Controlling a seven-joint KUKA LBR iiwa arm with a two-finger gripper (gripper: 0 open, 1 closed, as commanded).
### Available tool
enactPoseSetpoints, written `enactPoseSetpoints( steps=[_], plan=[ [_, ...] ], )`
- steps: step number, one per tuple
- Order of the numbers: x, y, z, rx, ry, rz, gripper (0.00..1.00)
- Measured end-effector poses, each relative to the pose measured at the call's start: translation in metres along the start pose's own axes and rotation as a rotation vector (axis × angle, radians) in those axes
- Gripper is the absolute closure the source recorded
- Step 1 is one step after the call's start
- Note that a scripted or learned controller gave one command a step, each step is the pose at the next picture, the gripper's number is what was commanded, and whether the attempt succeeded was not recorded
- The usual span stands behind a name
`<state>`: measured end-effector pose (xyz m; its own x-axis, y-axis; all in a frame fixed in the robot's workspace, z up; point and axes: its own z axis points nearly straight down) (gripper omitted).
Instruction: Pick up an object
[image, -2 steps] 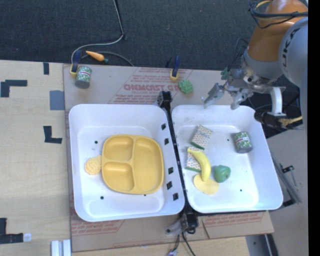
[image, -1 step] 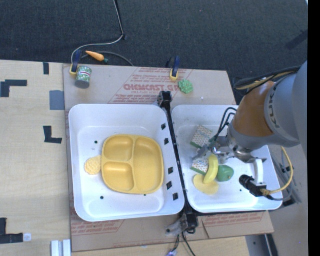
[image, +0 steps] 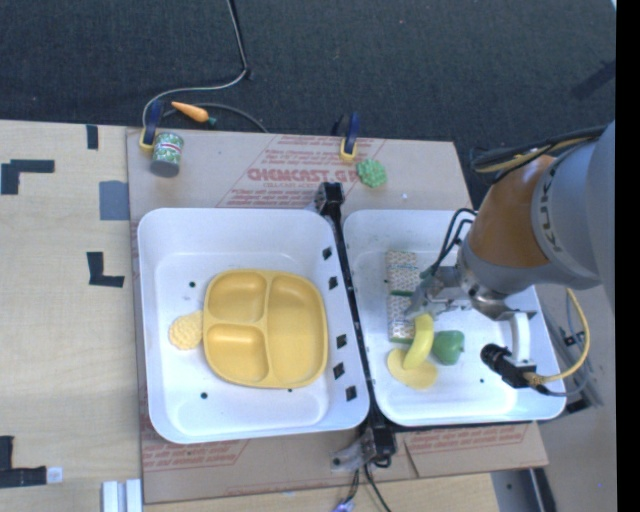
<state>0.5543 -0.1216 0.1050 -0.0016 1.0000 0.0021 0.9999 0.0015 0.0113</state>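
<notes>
Gripper (image: 425, 300) lowered into right bin (image: 520, 400), just above banana (image: 420, 342); finger state cannot be told. Banana judged light, stiff plastic, slippery, curved. Hold best taken across narrow middle.

You have two smooth, glossy white plastic bins (image: 160, 300) on matt brown cardboard (image: 280, 175) over pale wood-look bench (image: 50, 330), a satin yellow plastic divided plate (image: 267, 328), and dark, rough-textured carpet (image: 400, 60) behind.
</notes>
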Motion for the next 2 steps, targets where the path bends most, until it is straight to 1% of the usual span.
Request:
enactPoseSetpoints(
  steps=[1,2],
  plan=[
    [0.07,-0.008,-0.079,0.012,-0.001,-0.001,1.0],
    [0.134,0.022,-0.101,0.013,-0.002,-0.001,1.0]
  ],
)
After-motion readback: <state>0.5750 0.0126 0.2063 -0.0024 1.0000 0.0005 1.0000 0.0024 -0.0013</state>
